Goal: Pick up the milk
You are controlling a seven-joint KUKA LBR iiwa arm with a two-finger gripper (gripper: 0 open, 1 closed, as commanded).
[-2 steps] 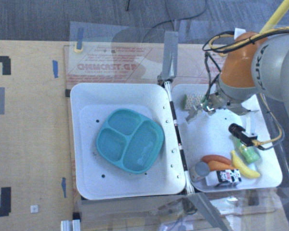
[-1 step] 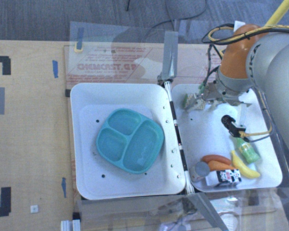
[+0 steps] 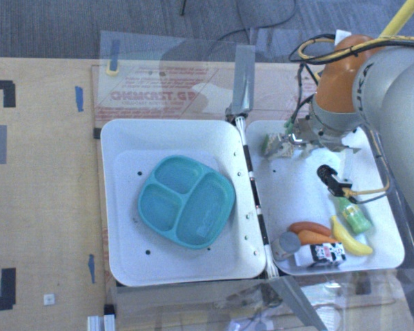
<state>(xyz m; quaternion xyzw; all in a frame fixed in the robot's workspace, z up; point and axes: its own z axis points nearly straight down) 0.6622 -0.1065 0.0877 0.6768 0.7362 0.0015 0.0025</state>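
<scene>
The milk [image 3: 323, 254] is a small white carton with black patches, lying on its side at the front edge of the right bin [image 3: 290, 192]. It touches a banana [image 3: 348, 238] on its right and an orange carrot [image 3: 310, 232] just behind it. My gripper [image 3: 279, 145] hangs over the back left corner of the same bin, far from the milk, with nothing seen in it.
A green bottle [image 3: 357, 218] lies beside the banana, and a grey round can [image 3: 288, 243] sits left of the milk. The left bin [image 3: 124, 247] holds a teal divided plate [image 3: 186, 201]. The arm covers the right bin's back right part.
</scene>
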